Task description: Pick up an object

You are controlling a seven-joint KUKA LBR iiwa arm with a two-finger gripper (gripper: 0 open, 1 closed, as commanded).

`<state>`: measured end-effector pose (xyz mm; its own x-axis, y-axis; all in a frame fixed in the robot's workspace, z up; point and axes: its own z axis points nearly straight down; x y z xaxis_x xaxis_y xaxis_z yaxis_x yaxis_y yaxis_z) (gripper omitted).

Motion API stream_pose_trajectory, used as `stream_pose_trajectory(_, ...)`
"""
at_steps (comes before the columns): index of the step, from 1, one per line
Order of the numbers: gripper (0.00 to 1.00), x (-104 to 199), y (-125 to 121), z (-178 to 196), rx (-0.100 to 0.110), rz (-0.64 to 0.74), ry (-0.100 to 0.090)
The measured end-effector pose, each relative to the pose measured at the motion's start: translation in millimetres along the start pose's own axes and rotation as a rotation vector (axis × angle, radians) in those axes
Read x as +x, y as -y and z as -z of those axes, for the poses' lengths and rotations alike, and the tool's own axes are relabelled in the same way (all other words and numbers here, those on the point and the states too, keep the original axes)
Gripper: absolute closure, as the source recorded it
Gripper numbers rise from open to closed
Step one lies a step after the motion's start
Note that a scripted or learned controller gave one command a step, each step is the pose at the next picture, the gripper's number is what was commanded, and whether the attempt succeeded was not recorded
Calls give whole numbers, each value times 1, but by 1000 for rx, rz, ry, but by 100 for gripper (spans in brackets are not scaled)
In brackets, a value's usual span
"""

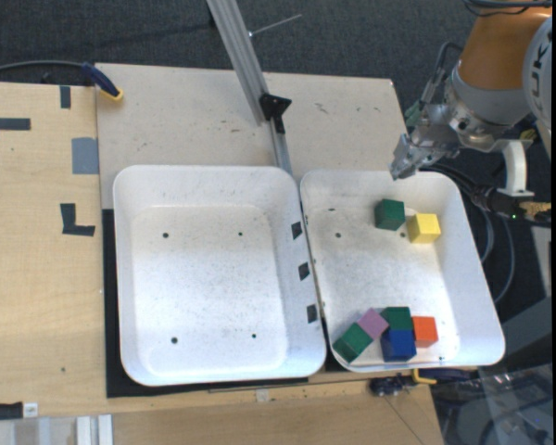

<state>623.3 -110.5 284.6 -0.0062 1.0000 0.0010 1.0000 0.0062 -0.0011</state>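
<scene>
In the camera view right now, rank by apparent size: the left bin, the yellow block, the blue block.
1. left bin, by far the largest.
2. and 3. blue block and yellow block: they look about alike, so I won't rank them.

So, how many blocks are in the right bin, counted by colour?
Green: 3
Yellow: 1
Purple: 1
Blue: 1
Orange: 1
Total: 7 blocks

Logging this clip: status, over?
Gripper above right bin's far rim, nothing in it. Green block and yellow block just below, touching. Path clear.
</scene>
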Motion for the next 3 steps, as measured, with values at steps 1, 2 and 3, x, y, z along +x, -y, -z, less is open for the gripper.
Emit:
stream_pose_trajectory(1,100,63,7,-10,1,1,-1)
stream_pose_trajectory(2,100,115,13,-33,3,0,0)
stream_pose_trajectory(3,100,166,17,-50,3,0,0)
